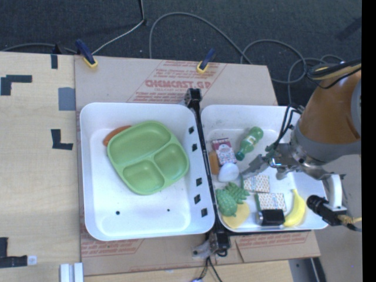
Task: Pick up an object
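The right bin (235, 113) holds several small objects. Among them are a green bottle (249, 141), a red and white packet (223, 151), a white lump (229, 171), a green leafy toy (230, 197) on a yellow disc (238, 217), two checkered packets (257, 184), a black block (272, 217) and a banana (297, 209). My gripper (257, 164) hangs low over the middle of this bin, just right of the white lump and above the upper checkered packet. I see nothing held in it.
The left bin (97, 175) holds a green divided plate (148, 156) with an orange thing (114, 136) partly under its left edge. The grey and orange arm (329, 122) covers the right bin's right side. Black clips (194, 98) join the bins along the middle wall.
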### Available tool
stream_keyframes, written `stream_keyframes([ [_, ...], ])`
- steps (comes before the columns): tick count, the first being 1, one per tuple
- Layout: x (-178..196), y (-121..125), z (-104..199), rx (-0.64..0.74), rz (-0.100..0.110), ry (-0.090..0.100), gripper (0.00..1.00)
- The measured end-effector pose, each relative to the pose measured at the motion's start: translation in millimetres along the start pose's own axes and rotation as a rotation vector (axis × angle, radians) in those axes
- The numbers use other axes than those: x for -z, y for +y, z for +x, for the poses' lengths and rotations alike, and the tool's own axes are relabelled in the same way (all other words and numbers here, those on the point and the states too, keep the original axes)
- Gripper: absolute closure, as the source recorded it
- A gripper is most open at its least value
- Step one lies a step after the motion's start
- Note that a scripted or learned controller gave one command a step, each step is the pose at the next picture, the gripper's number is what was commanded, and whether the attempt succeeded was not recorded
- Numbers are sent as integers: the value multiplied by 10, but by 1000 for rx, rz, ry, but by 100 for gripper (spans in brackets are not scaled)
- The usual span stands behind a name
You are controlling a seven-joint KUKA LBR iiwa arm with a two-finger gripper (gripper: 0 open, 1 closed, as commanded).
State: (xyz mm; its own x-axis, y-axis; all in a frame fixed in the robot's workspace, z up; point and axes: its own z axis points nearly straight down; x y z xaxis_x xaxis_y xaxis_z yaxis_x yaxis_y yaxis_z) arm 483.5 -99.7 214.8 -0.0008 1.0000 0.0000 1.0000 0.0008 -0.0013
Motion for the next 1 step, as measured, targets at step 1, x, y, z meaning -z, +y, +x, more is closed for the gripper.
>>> stream_keyframes([
  [1, -1277, 763, -66, 1, -10, -1, 0],
])
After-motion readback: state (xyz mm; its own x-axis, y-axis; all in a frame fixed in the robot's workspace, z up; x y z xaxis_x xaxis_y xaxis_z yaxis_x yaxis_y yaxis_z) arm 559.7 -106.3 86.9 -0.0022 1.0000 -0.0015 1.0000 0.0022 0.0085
